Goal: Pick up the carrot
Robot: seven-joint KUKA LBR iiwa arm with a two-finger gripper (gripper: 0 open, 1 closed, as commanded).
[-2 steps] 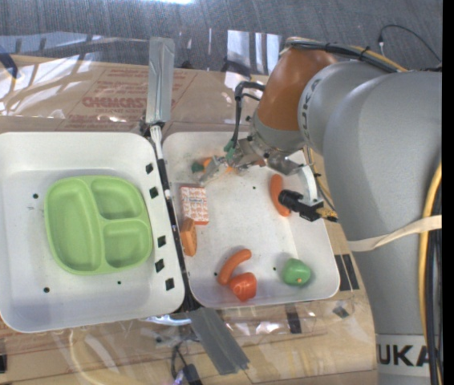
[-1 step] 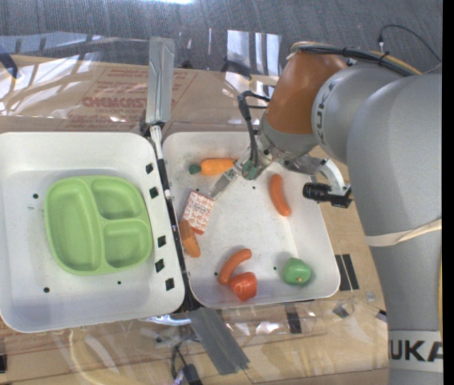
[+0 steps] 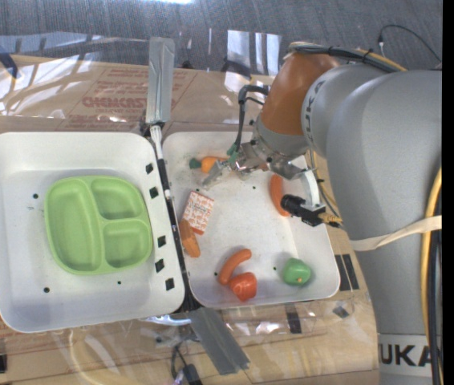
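Right bin [image 3: 323, 275]: carrot [image 3: 208, 164] just left of the claw [image 3: 225, 167].

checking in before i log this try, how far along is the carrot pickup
Done: the arm has reached into the right bin, with the gripper low beside the carrot near the bin's far edge. In hand: nothing I can confirm; the carrot lies on the bin floor. Left: closing on it and lifting. The green tray sits in the left bin.

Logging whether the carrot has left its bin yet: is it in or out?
In. The carrot lies on the right bin's floor near its far wall, beside the gripper, not visibly between its fingers.
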